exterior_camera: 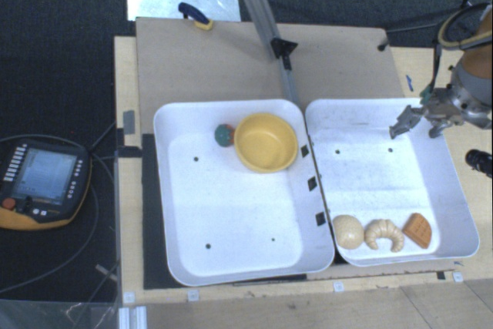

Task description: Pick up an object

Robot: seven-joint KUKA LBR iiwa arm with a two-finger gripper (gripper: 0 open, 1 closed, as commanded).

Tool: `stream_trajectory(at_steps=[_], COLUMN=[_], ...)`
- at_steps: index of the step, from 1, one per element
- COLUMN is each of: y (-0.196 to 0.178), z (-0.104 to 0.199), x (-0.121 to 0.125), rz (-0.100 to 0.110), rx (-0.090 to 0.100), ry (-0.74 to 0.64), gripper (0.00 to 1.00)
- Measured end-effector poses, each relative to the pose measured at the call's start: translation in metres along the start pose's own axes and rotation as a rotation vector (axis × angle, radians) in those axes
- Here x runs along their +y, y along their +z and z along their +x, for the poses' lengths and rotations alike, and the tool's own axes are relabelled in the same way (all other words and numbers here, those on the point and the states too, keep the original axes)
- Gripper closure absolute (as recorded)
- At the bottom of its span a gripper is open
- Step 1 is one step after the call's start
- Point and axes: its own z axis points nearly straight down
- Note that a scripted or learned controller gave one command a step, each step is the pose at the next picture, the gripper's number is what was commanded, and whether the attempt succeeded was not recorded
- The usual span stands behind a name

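Seen from above at a slant, a pale wooden bench (231,65) carries two shallow white plastic bins side by side. My gripper (418,126) reaches in from the right and hangs over the upper right corner of the right-hand bin (370,181). My two dark fingers (400,127) are spread apart with nothing between them.

Along the near edge of that right-hand bin lie three small toy foods in a row, well apart from my gripper: a round cream-coloured bun (347,231), just beside it a pale curved croissant (385,234), and next to that an orange waffle-textured wedge (417,229).

In the left-hand bin (223,235), near its far edge, a round yellow plastic bowl (266,142) sits upright. A small dark green ball (224,135) rests against the bowl's left side.

Off the bench to the left, a black and orange handheld control pendant (40,182) with a screen lies on the dark floor.
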Motion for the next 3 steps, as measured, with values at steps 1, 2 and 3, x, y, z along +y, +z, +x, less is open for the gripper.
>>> stream_trajectory(at_steps=[1,2,3], y=[0.050,0.102,0.089], z=[-0.004,-0.004,-0.004], x=[-0.009,-0.010,-0.009], rz=[0.000,-0.001,-0.006], rx=[0.000,0.000,-0.002], ry=[0.001,0.000,0.000], gripper=[0.00,0.00,1.00])
